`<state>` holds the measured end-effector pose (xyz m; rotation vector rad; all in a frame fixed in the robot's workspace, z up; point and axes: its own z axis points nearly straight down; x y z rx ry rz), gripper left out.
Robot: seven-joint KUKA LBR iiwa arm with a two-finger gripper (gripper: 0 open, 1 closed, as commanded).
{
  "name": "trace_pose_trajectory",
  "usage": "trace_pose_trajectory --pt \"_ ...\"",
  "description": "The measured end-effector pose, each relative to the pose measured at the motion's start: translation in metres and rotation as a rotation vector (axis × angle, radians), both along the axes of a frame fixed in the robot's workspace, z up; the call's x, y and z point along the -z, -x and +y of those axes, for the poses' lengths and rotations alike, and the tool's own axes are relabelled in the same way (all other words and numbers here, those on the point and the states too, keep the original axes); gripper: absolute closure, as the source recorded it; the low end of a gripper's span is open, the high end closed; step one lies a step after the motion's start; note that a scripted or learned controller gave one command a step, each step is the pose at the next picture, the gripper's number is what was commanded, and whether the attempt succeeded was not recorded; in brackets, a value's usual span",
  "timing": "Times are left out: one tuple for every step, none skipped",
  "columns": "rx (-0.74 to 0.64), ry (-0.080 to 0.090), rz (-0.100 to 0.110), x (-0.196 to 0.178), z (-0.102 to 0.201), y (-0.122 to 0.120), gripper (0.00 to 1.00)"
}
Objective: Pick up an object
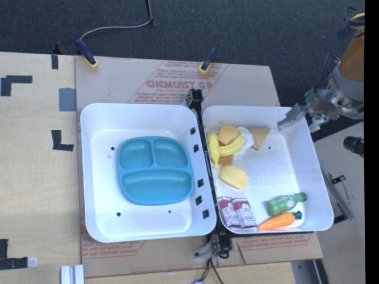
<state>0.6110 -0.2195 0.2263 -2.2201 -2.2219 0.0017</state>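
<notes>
At right bin's far corner: gripper [294, 118], finger spacing indiscernible.
Cheese wedge [259, 136]: just left of gripper, apart.
Banana [225, 148]: farther left.

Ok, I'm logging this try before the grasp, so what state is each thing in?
gripper: over the right bin's far right corner, holding nothing
blue divided plate: flat in left bin
banana: against the divider
green bottle: lying down
carrot: lying beside bottle
red-and-white packet: flat
</notes>
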Motion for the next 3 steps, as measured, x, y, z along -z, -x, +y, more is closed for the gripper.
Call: trace_pose_trajectory --pt "-0.001 0.0 0.002 0.101 0.018 -0.057 0.0" --pt "-0.001 0.0 -0.003 0.139 0.043 -0.058 0.0" --pt "0.0 0.004 -0.014 0.123 0.042 -0.062 1.0"
